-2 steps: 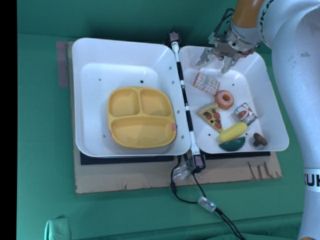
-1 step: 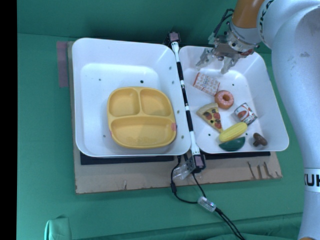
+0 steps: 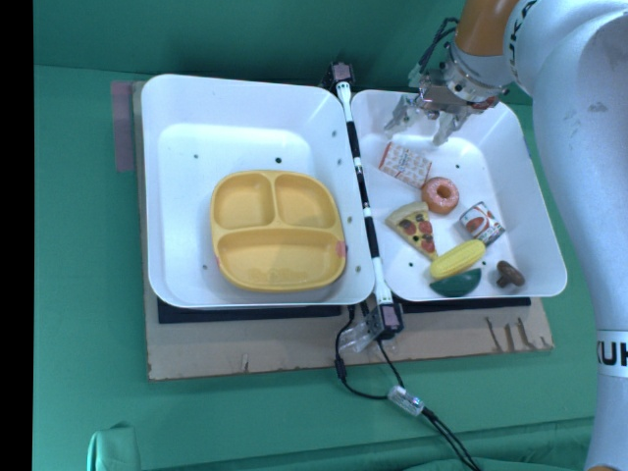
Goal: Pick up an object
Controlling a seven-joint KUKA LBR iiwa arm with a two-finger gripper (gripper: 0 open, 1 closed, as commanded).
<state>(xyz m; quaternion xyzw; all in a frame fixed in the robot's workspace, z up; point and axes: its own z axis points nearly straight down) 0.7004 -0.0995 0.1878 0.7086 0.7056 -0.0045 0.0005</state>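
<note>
1. Two shallow white plastic bins sit side by side on a brown cardboard sheet over green cloth: the left bin (image 3: 177, 116) at centre-left of the frame, the right bin (image 3: 510, 165) at centre-right.
2. A black-and-white striped divider bar (image 3: 361, 184) runs between the bins, from upper centre down to lower centre.
3. The grey arm with its orange band (image 3: 491, 8) comes in from the upper right corner.
4. The two-finger metal gripper (image 3: 424, 124) hangs over the upper edge of the right bin, fingers spread apart, nothing between them.
5. A small white-and-red printed packet (image 3: 404, 163) lies just below the gripper, in the upper-left part of the right bin, apart from the fingertips.
6. A pink-frosted toy donut (image 3: 440, 195) sits just right of and below the packet.
7. A toy pizza slice with yellow crust (image 3: 413, 228) lies below the donut, near the divider.
8. A small red-and-white toy can (image 3: 481, 223) lies on its side, right of the pizza slice.
9. A yellow toy corn cob (image 3: 457, 259) lies tilted below the can, touching a dark green curved toy piece (image 3: 455, 284) under it.
10. A small brown toy mushroom (image 3: 508, 276) sits at the lower right of the right bin.
11. A yellow three-compartment plastic plate (image 3: 277, 231) lies flat in the middle of the left bin.
12. A black cable (image 3: 392, 376) trails from the divider's lower end toward the bottom of the frame.
</note>
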